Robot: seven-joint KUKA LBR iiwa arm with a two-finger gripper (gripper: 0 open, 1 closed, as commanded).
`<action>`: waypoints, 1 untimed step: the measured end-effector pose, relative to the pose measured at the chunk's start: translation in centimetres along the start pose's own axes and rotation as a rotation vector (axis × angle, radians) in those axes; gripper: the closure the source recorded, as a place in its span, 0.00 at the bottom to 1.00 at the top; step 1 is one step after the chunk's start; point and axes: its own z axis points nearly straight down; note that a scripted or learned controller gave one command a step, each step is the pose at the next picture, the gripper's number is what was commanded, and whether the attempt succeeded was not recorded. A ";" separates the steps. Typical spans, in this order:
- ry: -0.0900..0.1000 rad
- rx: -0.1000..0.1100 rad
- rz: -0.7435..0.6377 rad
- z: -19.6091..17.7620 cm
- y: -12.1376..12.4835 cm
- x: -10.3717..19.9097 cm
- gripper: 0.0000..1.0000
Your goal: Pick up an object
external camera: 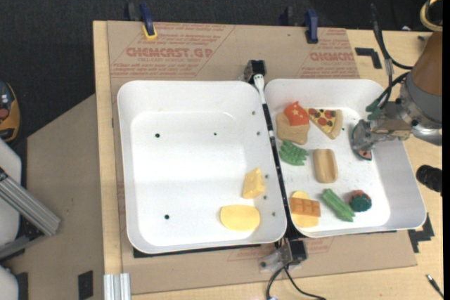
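Two white bins sit side by side. The left bin (140, 151) holds two yellow pieces: a flat round slice (240, 217) and a smaller cheese wedge (254, 183). The right bin (404, 186) holds eight toy foods, among them a pizza slice (325, 120), a hot dog bun (324, 165), a waffle (305, 207) and a green pod (338, 206). The gripper (363, 140) hangs over the right bin's upper right part, right of the pizza; whether its fingers are spread, I can't tell.

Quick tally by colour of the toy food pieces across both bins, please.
Yellow: 2, flat yellow disc, pale yellow wedge
Green: 3, leafy piece, pod, dark round piece
Tan: 2, bread, bun
Orange/red: 3, red piece, pizza slice, waffle
Total: 10
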 end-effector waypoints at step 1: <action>-0.009 -0.013 0.011 -1.0 -3.1 -6.5 1.00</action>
